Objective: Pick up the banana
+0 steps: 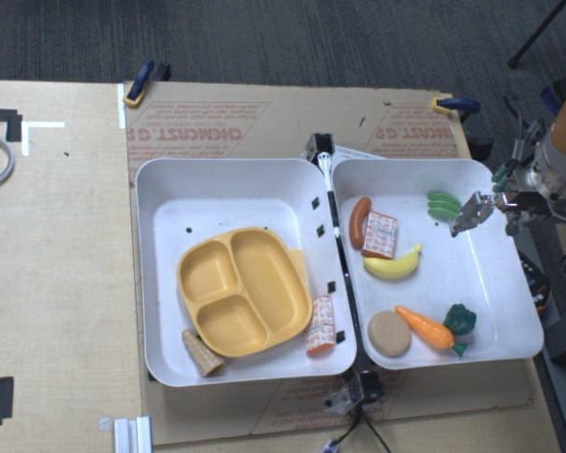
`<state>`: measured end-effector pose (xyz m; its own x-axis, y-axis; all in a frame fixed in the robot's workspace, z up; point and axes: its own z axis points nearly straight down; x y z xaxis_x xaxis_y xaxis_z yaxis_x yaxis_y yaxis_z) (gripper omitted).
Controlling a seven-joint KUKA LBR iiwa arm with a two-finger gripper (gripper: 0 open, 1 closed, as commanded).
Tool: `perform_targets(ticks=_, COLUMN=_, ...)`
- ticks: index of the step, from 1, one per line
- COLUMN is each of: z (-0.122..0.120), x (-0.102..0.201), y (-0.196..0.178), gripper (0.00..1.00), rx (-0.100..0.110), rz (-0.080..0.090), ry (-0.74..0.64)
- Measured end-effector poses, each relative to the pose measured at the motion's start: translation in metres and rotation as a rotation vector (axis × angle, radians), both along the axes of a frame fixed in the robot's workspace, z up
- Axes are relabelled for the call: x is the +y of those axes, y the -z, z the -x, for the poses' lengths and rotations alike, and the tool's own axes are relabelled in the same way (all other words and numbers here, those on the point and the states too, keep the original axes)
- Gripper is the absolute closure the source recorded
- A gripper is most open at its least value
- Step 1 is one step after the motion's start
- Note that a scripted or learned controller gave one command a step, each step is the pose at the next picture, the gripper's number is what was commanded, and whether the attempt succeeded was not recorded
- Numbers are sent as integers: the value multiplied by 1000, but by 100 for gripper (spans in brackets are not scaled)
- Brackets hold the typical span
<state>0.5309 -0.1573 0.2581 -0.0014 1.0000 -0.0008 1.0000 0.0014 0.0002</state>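
The yellow banana (393, 264) lies on its side near the middle of the right bin (495, 281), curving upward at its right tip. My gripper (472, 217) hangs over the upper right part of that bin, to the right of and above the banana and well apart from it. It sits just beside a green pepper-like piece (443, 206). Nothing shows in its grasp.
Close to the banana's upper left lie a red sausage (359, 222) and a red-and-white packet (380, 235). Below it are a round tan cookie (390, 333), a carrot (424, 327) and broccoli (460, 321). The left bin (160, 253) holds a yellow divided plate (243, 291), a packet (321, 327) and a cone piece (202, 352).
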Motion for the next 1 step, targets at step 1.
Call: perform_targets(ticks=1, z=-1, x=34, y=119, gripper=0, rx=2, rz=-1, ry=284)
